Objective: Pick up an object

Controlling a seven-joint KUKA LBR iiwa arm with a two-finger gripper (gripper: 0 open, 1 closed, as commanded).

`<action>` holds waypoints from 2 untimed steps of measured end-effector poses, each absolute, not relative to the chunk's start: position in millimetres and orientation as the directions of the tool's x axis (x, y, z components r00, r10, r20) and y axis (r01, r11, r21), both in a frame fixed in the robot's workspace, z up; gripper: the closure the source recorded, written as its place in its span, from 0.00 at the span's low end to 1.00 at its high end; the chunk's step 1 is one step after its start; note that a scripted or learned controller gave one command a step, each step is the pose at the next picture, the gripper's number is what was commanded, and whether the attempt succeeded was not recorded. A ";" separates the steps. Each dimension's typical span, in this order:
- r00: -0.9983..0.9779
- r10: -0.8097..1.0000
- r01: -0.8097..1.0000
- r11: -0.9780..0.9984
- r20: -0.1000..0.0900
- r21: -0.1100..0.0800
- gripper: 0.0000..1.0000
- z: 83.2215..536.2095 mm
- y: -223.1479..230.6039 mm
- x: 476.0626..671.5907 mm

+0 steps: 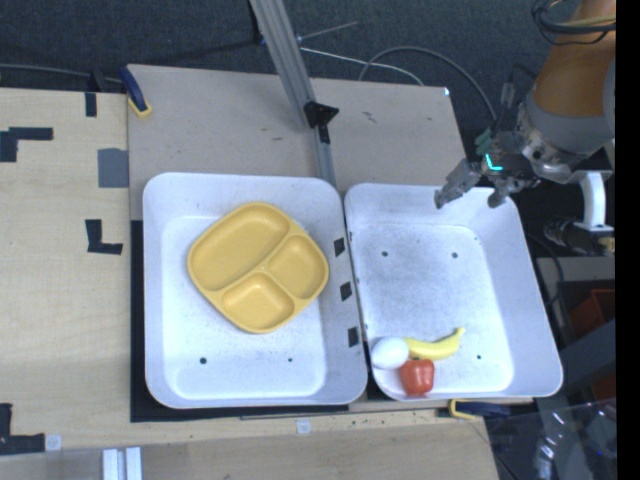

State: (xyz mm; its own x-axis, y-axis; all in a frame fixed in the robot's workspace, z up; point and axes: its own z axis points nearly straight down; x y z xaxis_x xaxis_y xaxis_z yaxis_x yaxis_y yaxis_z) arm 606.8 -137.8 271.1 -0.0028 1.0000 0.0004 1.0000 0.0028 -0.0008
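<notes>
No readable writing anywhere. Gripper point(468, 194) hangs spread wide, holding nothing, over the right bin's point(500, 268) far rim; banana point(438, 345), egg point(390, 352) and tomato point(418, 375) huddle at its near edge.

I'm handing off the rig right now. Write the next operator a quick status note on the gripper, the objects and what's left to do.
Gripper: open, holding nothing, over the far right corner of the right bin.
Objects: banana, white egg and red pepper clustered at the right bin's near left corner. Yellow divided plate lies in the left bin.
Done: nothing picked up yet.
Left: move to an object, grasp it, lift.
</notes>
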 end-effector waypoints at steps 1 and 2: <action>-0.001 1.000 1.000 0.001 -0.001 -0.005 0.00 224.7 -144.0 609.1; -0.001 1.000 1.000 0.001 0.000 -0.006 0.00 180.5 -142.1 605.3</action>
State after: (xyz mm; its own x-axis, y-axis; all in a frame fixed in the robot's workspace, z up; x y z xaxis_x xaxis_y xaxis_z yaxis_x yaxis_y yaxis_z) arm 605.3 -142.1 180.5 -0.0014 1.0000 -0.0005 1.0000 0.0014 -0.0059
